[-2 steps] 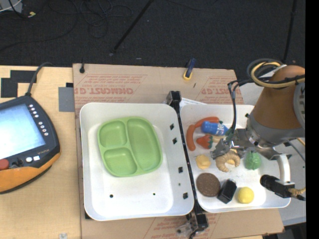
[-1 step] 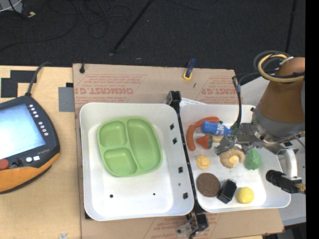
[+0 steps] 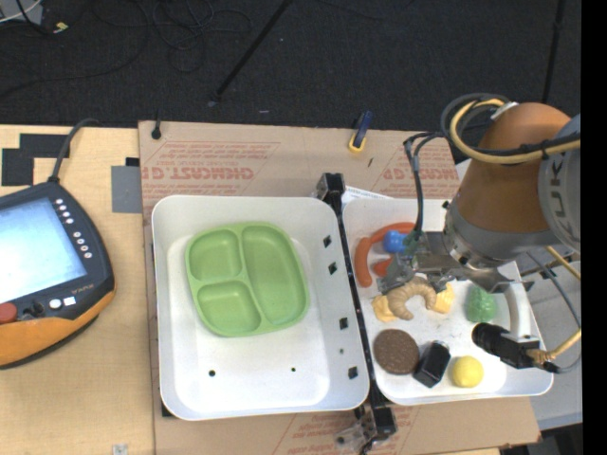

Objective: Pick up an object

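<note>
The right bin [image 3: 531, 383] holds several small things. An orange curved piece [image 3: 364, 258] and a blue piece [image 3: 393, 242] lie at its far left. A tan croissant-shaped toy [image 3: 408, 299] lies in the middle, with a small yellow piece [image 3: 443, 301] beside it. To the right is a green lump [image 3: 481, 304]. Along the near side are a brown disc [image 3: 395, 350], a black block [image 3: 432, 364] and a yellow ball [image 3: 466, 372]. My gripper [image 3: 418, 269] is low over the bin, just above the croissant and next to the blue piece.
The left bin [image 3: 171, 254] carries a green divided plate [image 3: 247, 278]. A control pendant with a screen [image 3: 47, 263] lies left of the bins. A blue and yellow clamp [image 3: 359, 133] sits on the cardboard behind them. The arm's body covers the right bin's far right part.
</note>
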{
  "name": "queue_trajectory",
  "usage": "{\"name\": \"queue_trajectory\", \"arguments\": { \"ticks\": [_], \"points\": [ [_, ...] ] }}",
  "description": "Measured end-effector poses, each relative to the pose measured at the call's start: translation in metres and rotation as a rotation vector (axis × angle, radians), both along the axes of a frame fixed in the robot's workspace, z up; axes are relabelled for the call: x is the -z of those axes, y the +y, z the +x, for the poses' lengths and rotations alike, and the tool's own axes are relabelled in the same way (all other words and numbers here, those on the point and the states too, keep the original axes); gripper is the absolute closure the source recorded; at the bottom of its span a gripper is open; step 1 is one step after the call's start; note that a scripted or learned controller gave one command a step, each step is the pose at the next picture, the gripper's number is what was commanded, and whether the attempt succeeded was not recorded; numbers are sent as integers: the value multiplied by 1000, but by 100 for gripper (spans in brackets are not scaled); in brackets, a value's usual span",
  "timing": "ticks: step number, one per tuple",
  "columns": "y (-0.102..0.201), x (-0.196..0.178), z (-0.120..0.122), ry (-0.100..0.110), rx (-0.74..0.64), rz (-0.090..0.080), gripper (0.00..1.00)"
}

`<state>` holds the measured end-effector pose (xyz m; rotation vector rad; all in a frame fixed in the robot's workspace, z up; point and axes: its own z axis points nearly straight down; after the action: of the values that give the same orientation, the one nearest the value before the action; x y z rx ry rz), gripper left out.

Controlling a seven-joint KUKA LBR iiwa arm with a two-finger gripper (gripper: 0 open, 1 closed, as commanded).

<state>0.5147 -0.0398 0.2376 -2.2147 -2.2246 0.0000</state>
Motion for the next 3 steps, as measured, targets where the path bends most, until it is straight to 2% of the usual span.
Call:
{"name": "queue_trajectory", "arguments": {
  "ticks": [1, 2, 3],
  "points": [
    [59, 12, -1, 4, 0, 0, 100],
    [58, 0, -9, 1, 4, -1, 100],
    [58, 22, -10, 5, 5, -2, 100]
  ]
}}
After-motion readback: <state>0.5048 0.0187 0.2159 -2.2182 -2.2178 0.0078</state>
